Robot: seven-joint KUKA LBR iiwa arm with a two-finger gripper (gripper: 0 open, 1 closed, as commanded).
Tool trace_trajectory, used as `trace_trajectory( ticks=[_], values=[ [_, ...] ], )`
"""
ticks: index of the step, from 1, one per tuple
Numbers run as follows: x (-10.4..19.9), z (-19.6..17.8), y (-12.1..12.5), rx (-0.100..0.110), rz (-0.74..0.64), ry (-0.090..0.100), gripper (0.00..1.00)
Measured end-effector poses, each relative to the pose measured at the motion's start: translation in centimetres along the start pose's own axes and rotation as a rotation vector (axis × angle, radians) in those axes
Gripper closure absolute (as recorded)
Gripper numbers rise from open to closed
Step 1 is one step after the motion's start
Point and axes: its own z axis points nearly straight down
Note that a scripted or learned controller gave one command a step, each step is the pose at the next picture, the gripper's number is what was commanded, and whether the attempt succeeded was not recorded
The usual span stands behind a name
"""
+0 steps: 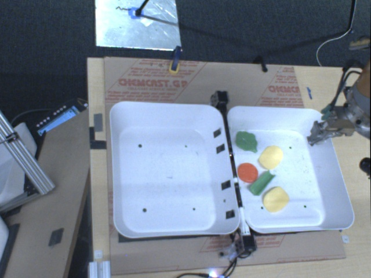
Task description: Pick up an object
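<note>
The right bin [335,172] holds several small objects toward its left side. A lumpy green piece [246,141] lies farthest back. A yellow round piece [271,157] sits right of it, and a red disc [248,171] lies in front. A dark green elongated piece [262,182] leans against the disc, with a second yellow piece [276,199] nearest the front. My gripper [316,135] hangs over the bin's back right corner, well right of all the objects and touching none of them. Nothing shows in its grasp.
The left bin [168,167] lies beside the right one, with a black hinge strip [232,172] between them. Both rest on a cardboard sheet [151,80]. A foil square [137,15] lies at the back, and a metal frame [23,161] stands at the left.
</note>
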Motion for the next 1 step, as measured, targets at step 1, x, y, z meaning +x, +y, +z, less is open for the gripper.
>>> trace_trajectory(
  ticks=[1],
  values=[
    [-3.09, -14.03, 1.23, -0.014, 0.002, -0.007, 1.0]
  ],
)
